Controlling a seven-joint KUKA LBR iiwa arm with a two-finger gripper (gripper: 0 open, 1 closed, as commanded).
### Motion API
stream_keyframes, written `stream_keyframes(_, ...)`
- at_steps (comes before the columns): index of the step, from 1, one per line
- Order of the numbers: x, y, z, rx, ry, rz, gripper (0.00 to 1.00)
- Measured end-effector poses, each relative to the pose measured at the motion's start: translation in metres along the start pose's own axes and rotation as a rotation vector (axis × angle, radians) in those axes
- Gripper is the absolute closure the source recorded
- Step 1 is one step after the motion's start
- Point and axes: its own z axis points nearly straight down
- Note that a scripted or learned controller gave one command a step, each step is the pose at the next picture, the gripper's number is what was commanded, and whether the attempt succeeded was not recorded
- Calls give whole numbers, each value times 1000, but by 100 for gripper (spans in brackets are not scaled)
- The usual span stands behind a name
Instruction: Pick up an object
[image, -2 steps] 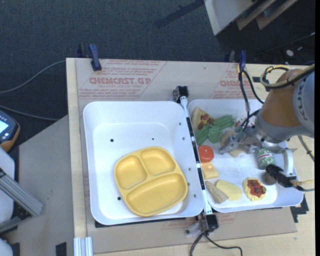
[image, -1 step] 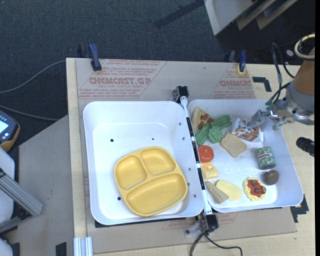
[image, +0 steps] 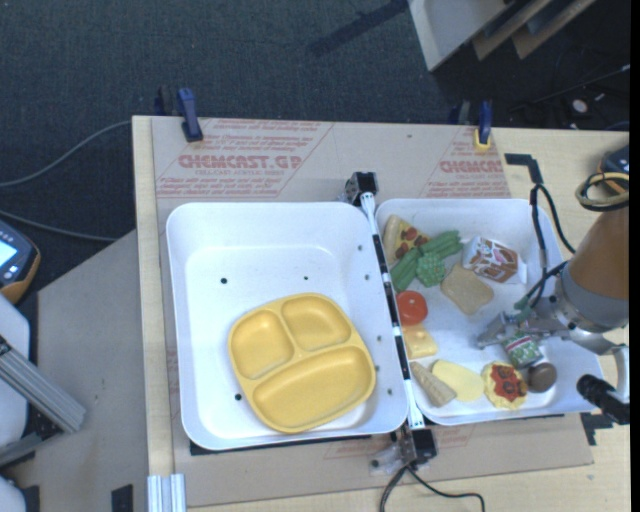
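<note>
Grey gripper (image: 515, 335) low in the right bin (image: 470, 212), at about four o'clock.
Its spread cannot be told; a red-and-green toy (image: 523, 350) lies just beneath, touching or not unclear.

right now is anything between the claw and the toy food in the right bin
Nothing visible stands between them. The claw is already down inside the right bin, right over a small red, white and green item, with the pizza slice and brown ball crowded just beside it.
</note>
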Motion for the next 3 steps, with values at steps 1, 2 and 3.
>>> stream_keyframes(1,-1,6,-14,-15,-6,-3,100)
stream_keyframes(2,48,18,-91,-20,-6,-10,100)
stream_keyframes(3,135,64,-104,-18,-3,-14,100)
